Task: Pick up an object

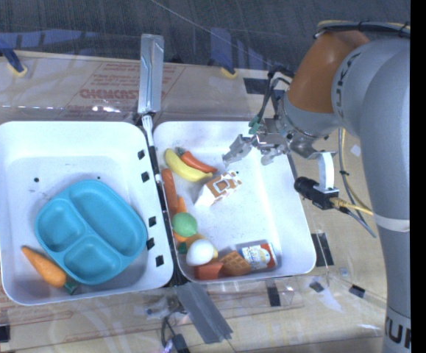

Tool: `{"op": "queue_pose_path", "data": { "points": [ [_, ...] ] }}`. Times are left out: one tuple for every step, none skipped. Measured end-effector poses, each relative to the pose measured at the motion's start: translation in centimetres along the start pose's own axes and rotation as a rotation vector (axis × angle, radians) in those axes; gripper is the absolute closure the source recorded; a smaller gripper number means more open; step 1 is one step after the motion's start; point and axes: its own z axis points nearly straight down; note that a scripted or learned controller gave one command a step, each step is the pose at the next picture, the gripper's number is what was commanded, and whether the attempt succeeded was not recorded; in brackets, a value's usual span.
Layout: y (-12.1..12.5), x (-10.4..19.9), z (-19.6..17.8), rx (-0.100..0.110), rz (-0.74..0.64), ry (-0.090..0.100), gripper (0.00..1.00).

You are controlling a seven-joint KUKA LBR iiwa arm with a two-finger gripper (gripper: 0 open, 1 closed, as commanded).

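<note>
My gripper hangs over the back of the right bin, its two fingers spread open with nothing between them. Just below and left of it lies a small white and orange carton. A yellow banana and a short carrot lie to the left of the gripper, near the bin's back left corner. Along the left wall I see a long carrot, a green ball and a white egg. A labelled packet lies at the front.
The left bin holds a blue divided plate and a carrot at its front left. A metal divider bar stands at the back between the bins. The grey arm fills the right side, with cables beside it.
</note>
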Motion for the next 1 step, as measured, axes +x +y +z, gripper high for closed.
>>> {"op": "queue_pose_path", "data": {
  "points": [
    [3.38, 3.67, 9.43, -0.012, -0.197, -0.003, 0.0]
  ]
}}
